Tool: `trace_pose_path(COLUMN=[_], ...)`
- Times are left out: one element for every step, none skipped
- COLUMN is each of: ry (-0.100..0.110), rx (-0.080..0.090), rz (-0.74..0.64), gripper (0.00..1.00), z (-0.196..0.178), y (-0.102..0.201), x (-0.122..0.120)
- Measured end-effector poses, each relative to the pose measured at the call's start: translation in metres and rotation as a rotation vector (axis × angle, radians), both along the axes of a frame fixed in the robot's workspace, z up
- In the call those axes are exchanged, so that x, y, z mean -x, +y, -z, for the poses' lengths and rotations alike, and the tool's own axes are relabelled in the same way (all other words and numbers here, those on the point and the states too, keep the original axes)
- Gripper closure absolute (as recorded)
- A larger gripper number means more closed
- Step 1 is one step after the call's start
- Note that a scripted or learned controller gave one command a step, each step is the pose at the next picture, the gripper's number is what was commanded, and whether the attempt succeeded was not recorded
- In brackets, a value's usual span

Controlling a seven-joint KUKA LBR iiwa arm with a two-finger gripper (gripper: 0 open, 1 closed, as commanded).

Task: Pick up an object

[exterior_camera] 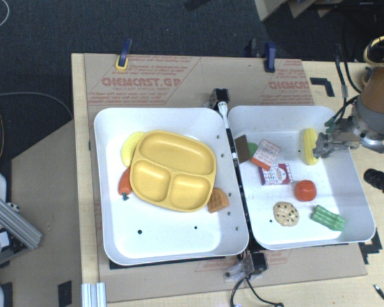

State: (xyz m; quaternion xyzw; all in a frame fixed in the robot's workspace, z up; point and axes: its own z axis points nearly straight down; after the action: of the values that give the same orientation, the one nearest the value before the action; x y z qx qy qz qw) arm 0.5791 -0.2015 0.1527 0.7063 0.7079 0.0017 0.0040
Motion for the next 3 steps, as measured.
trace_pose_path(ry=[-0.001, 0.004, 0.011], rx=[0.001, -0.001, -0.006], rz=[0.001, 0.001, -0.003], gripper=[1.00, 1.00, 1.00], z=[-0.064, -0.073, -0.063], y=[-0.005, -0.005, 0.048], x=[-0.003, -0.004, -0.007])
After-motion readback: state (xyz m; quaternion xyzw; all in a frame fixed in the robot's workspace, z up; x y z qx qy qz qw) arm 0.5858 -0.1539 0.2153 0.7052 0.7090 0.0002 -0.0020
